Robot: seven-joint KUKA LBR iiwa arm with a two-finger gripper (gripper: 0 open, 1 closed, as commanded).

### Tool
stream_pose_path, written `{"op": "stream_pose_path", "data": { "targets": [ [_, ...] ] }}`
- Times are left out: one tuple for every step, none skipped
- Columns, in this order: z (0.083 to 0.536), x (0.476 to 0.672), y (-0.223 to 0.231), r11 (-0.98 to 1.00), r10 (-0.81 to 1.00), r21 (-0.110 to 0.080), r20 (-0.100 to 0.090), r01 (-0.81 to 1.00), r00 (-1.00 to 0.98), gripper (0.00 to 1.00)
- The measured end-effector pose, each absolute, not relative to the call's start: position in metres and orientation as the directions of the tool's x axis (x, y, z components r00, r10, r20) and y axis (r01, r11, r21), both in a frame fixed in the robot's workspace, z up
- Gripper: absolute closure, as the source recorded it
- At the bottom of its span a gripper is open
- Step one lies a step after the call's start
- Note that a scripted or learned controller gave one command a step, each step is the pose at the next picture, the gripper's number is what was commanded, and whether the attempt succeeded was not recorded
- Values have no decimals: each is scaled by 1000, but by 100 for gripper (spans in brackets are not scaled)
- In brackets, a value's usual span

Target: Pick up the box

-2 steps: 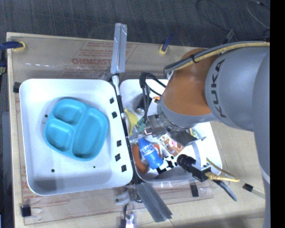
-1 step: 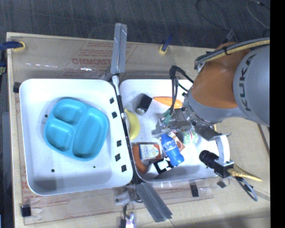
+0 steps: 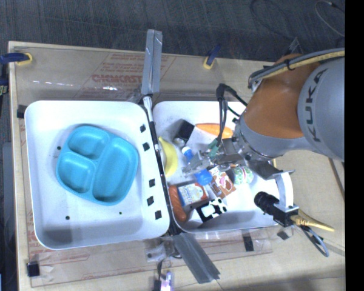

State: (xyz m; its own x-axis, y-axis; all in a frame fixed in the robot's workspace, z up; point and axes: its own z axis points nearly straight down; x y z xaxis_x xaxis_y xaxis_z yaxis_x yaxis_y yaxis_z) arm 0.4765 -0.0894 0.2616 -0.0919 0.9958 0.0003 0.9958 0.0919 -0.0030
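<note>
In the right bin (image 3: pixel 273 218), a small black-and-white patterned box (image 3: pixel 211 210) lies near the front wall. A colourful printed carton (image 3: pixel 223 182) lies just behind it. My gripper (image 3: pixel 210 157) hangs low over the clutter in the middle of this bin, a little behind the carton and further behind the patterned box. The grey arm with its orange band (image 3: pixel 279 111) comes in from the right and hides the bin's right rear part. I see nothing lifted clear of the pile.
The right bin also holds a yellow item (image 3: pixel 167 153), a black item (image 3: pixel 184 129), an orange item (image 3: pixel 207 128), a brown packet (image 3: pixel 191 194) and a blue-capped bottle (image 3: pixel 188 157). The left bin (image 3: pixel 42 211) holds a blue divided tray (image 3: pixel 97 163).
</note>
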Motion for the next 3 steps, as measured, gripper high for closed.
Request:
{"op": "stream_pose_path", "data": {
  "targets": [
    [190, 476, -15, 135, 991, -5, 0, 991, -135, 0],
    [153, 478, -82, -57, 998, -9, 20, 998, 57, 0],
    [124, 485, -86, 81, 996, 16, 35, 997, -81, 0]
  ]
}}
